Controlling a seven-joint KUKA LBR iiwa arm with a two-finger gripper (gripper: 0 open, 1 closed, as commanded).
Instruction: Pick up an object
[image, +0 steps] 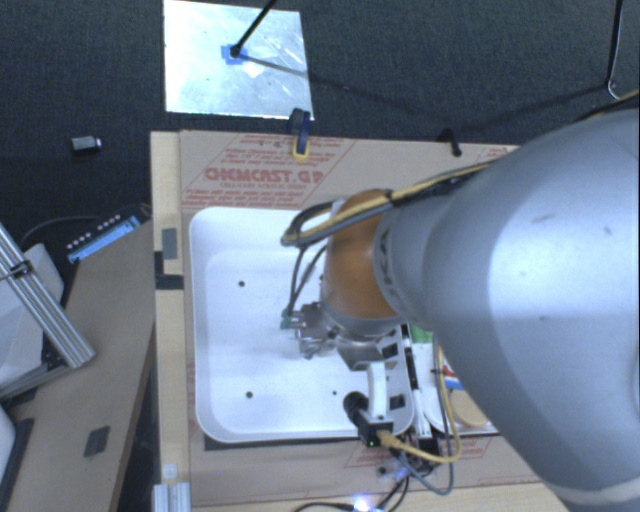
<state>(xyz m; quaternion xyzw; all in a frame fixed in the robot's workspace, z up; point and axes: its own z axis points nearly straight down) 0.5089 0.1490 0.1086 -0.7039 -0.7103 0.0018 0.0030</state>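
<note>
The tool (308, 338) hangs low over the middle of the left white bin (225, 300), below the orange band (350, 270) of the grey arm (520, 300). Whether it is open or closed cannot be told. No object can be made out at it. The bin sits on brown printed cardboard (260, 165) covering the table.

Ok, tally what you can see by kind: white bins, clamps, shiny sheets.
Shallow white plastic bin: 1, with the grey arm hiding the bench to its right
Yellow-and-blue clamp: 1
Shiny silver sheet: 1
Total: 3
</note>
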